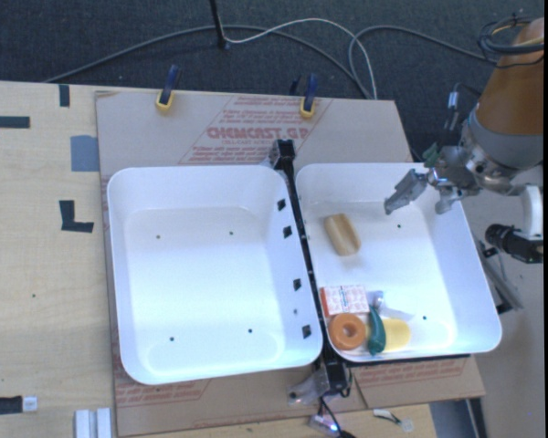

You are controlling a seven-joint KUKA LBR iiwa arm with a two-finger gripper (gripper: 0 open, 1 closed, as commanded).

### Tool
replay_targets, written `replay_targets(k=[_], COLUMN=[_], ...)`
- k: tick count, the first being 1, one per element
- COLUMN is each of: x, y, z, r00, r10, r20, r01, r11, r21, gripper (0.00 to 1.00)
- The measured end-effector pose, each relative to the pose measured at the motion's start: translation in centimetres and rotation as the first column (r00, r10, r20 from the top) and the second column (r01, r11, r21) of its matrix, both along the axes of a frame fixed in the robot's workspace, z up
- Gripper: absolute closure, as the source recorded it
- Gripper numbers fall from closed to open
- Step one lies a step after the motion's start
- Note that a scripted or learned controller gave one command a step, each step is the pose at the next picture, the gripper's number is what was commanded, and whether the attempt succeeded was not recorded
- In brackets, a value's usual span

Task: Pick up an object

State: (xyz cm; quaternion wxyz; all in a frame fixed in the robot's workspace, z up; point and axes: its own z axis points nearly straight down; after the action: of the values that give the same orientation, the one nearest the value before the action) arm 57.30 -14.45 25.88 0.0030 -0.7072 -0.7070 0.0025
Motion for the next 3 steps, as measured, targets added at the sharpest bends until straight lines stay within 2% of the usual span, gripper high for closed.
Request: replay_targets(k=[1, 2, 3], x=[0.1, -0.1, 0.0], y=[0.0, 0.6, 0.8], z=[0.4, -4.0, -10.3], r00=[1.0, 1.0, 1.0], r10=[0.001, 0.002, 0.001], r20=[0.007, 0.004, 0.003], r01=[-0.001, -0.002, -0.001], r11=[1.0, 1.0, 1.0], r21=[-0.001, 0.0, 0.0], gripper=[0.0, 0.0, 0.0])
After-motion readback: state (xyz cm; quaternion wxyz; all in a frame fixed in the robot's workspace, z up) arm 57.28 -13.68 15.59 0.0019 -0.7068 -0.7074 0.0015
